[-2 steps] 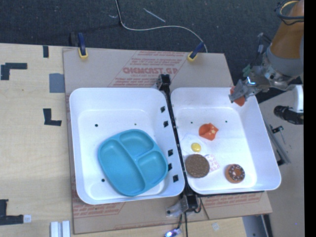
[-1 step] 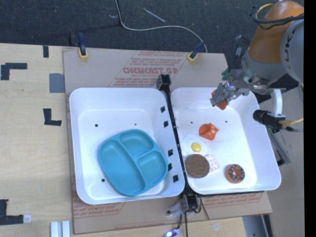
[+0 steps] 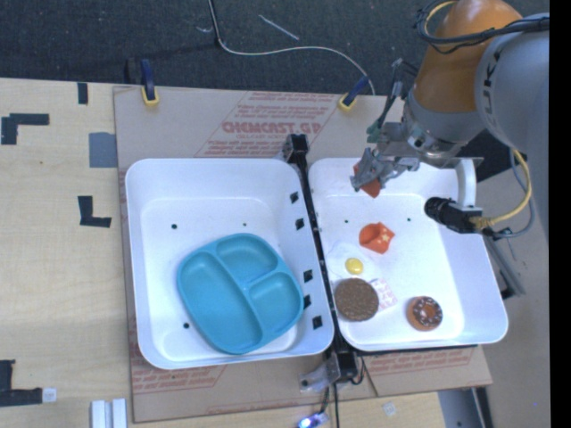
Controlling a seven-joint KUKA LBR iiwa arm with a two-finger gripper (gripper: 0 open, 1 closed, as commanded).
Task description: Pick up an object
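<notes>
The gripper (image 3: 369, 178) hung above the back of the right bin (image 3: 464, 328), its 2 fingers closed on a small red object (image 3: 372, 186) that appeared lifted clear of the bin floor. By that look the pick was largely done, with only a secure carry left. An orange-red piece (image 3: 376, 237), a yellow piece (image 3: 354, 266), a brown disc (image 3: 356, 300) and a doughnut (image 3: 425, 312) lay in that bin, and a blue divided plate (image 3: 239, 291) in the left bin (image 3: 143, 239).

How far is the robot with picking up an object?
Done: the tool is raised over the right bin, with a small red piece at its tip. In hand: apparently that piece, though the grip is unclear. Left: the orange object, yellow piece, brown disc and donut lie untouched.
</notes>
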